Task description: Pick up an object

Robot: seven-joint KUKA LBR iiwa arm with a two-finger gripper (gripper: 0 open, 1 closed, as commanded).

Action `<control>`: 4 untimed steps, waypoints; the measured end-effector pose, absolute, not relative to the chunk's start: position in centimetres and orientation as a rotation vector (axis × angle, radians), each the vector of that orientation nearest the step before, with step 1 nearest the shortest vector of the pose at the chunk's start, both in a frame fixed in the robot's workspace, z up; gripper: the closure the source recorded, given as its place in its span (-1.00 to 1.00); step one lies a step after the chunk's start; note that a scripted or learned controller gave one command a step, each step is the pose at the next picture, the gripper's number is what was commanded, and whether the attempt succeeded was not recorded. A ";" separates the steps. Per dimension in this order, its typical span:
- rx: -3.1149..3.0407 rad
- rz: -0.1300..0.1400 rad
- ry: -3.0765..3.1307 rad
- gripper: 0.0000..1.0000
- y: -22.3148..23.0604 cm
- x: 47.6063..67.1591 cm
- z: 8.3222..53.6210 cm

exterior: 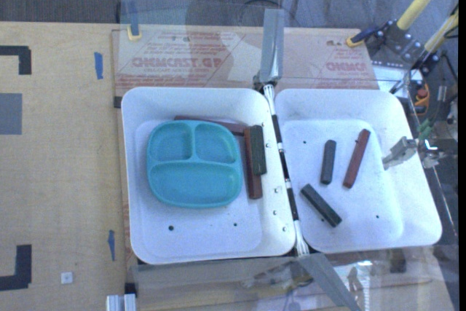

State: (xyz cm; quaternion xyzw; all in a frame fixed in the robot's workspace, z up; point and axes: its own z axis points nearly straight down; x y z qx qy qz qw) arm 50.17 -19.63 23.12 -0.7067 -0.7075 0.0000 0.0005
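Observation:
The right bin (408, 229) holds three small bars lying flat. A dark grey bar (328, 161) lies near its middle, with a reddish-brown bar (356, 158) just to its right and a black bar (321, 205) lower down, angled. My gripper (403, 151) sits low at the right bin's right rim, right of the reddish-brown bar and apart from it. Nothing shows between its fingers.
In the left bin (145, 229) a teal divided plate (194, 163) lies flat, with a brown stick (253, 182) and a dark green bar (258, 150) against its right side. A ridge where the two rims meet (282, 171) separates the bins. Yellow poles and clamps (408, 25) stand at the back right.

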 end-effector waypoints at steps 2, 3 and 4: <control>-2.359 -0.006 -2.082 -1.00 -15.3 54.8 8.8; -2.363 -0.011 -2.079 1.00 -15.4 54.9 9.8; -2.333 0.000 -2.103 1.00 -5.9 54.7 19.6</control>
